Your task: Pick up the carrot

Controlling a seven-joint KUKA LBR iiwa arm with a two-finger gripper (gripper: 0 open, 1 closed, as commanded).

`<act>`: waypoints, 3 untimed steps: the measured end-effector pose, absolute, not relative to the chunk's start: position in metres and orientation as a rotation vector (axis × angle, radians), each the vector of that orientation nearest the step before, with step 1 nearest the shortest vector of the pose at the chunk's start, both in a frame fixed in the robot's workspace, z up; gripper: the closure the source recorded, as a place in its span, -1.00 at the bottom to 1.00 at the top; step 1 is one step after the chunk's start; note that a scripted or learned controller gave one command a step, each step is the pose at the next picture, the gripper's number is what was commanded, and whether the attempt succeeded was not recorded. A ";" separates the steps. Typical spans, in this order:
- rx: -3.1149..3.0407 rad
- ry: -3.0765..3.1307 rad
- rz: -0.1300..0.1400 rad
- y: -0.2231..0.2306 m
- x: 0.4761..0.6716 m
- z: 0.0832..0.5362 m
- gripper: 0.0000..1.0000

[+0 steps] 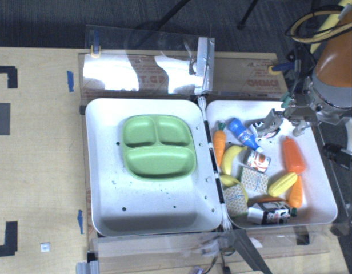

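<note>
- Orange and tapered, the carrot with a green top (219, 143) lies along the left wall of the right-hand shallow white bin (327, 207), just right of the divide between the bins, with its green end pointing up the frame.
- A blue plastic bottle (243, 133) lies just to its right; a yellow banana (231, 157) sits just below that.
- The claw (277, 123) hangs over the upper middle of the right bin, well apart from the carrot; whether it is open or closed I cannot tell.
- A fat orange-red toy vegetable (293, 154) lies toward the bin's right side, a small orange piece (296, 192) below it.
- The left-hand white bin (102, 198) holds a green three-compartment plastic plate (159, 146).
- Both bins sit on a pale wooden table (36, 170).
</note>
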State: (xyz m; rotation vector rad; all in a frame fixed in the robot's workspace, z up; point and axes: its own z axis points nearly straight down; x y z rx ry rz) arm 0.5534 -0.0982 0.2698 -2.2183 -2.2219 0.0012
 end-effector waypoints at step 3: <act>-2.553 -1.827 0.002 -0.015 0.479 0.184 -1.00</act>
